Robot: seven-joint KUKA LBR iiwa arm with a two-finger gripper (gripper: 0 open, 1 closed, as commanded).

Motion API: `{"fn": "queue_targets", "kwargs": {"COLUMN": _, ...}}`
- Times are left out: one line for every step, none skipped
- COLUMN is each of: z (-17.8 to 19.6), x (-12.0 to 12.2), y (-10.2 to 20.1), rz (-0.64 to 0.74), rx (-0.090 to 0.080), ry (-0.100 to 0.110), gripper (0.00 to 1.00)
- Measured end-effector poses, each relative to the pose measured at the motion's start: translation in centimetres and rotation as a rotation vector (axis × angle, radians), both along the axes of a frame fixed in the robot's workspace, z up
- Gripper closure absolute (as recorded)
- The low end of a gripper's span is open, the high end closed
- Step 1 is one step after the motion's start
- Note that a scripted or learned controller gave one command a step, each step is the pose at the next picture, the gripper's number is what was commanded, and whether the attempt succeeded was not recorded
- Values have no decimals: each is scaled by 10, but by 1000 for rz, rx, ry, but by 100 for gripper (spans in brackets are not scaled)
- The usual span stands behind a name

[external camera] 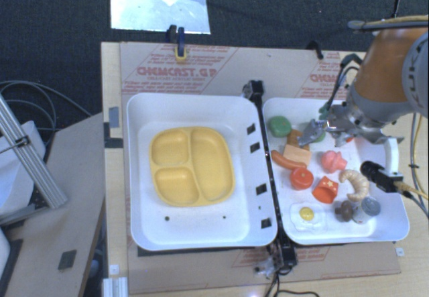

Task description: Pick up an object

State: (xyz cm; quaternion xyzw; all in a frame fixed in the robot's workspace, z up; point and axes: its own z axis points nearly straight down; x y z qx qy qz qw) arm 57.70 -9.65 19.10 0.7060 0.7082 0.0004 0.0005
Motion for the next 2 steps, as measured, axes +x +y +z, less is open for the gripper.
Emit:
{"fn": "queue_targets", "kwargs": {"z": -111, "x": -45, "y": -1, "rz": -3, "rx": 1, "ry": 3, "gripper": 0}}
{"fn": "queue_targets", "kwargs": {"z": -96, "x": -42, "y": -1, "rz": -2, "rx": -1, "ry": -2, "gripper": 100}}
